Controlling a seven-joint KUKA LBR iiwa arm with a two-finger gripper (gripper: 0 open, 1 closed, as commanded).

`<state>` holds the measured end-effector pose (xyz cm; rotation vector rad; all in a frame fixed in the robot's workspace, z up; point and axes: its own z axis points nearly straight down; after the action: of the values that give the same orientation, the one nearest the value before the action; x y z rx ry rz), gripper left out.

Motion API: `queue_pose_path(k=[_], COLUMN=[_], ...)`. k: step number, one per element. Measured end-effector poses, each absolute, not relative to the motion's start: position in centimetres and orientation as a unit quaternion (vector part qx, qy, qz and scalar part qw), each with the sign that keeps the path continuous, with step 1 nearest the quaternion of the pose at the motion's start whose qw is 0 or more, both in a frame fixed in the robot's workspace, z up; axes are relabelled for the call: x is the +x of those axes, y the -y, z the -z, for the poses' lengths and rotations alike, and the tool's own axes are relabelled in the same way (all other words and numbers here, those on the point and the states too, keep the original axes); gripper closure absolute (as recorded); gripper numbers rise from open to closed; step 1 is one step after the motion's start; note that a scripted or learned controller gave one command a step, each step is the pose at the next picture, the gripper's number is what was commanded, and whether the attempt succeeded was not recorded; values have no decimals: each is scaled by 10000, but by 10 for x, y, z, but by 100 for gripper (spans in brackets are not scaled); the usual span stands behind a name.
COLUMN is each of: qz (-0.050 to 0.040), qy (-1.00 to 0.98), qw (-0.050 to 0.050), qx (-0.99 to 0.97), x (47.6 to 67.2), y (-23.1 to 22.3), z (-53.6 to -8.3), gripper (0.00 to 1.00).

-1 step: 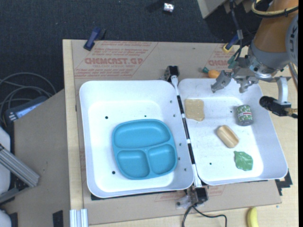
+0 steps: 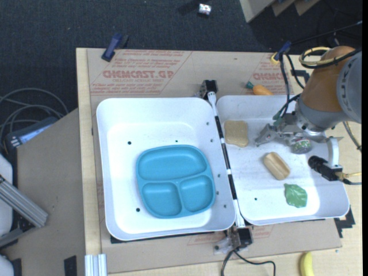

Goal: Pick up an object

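In the right bin [image 2: 328, 209] lie three loose objects. A flat tan square piece [image 2: 236, 133] sits near the bin's left wall. A tan roll-shaped piece [image 2: 276, 165] lies in the middle, tilted. A green lumpy piece [image 2: 295, 195] rests toward the front. My gripper [image 2: 271, 133] hangs low over the back of this bin, just right of the tan square and above the roll. Nothing is visibly held in it. The grey arm with its orange band [image 2: 325, 88] comes in from the right.
The left bin [image 2: 112, 154] holds a blue divided plate [image 2: 174, 180]. A black divider [image 2: 221, 148] runs between the bins. A small orange item [image 2: 261, 89] lies on the board behind the right bin, and cables [image 2: 322, 168] trail by the arm.
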<state>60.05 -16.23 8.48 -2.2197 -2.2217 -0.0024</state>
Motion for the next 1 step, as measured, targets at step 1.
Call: queue_pose_path(k=[1], qz=[-4], qy=[7069], qw=[10], qx=[-7073], x=[542], y=[158], z=[-84], gripper=[0])
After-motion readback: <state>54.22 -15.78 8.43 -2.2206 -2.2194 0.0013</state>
